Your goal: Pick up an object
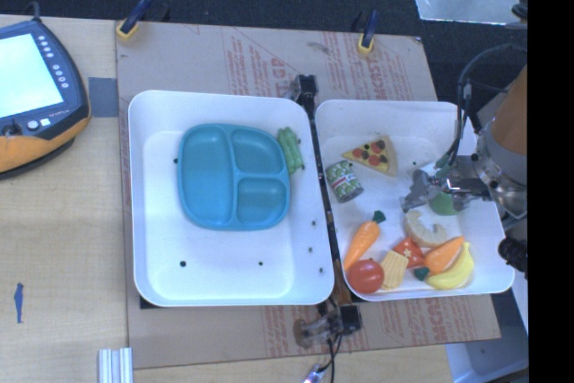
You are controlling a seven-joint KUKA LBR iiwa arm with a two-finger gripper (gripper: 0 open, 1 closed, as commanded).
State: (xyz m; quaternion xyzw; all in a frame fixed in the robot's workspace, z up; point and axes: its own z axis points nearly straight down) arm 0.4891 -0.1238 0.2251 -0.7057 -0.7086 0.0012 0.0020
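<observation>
Overhead view. I saw the end effector (pixel 430 189) low in the right bin (pixel 395 114), by a green object (pixel 443 203); whether spread or closed, I could not tell. Toy foods crowded that bin's near corner, so the isolated pizza slice (pixel 372 154) looked easiest.

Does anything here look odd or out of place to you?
One thing: a green pea pod lies beside the blue divided plate in the left bin, apart from the other toy foods, which sit together in the right bin.
</observation>
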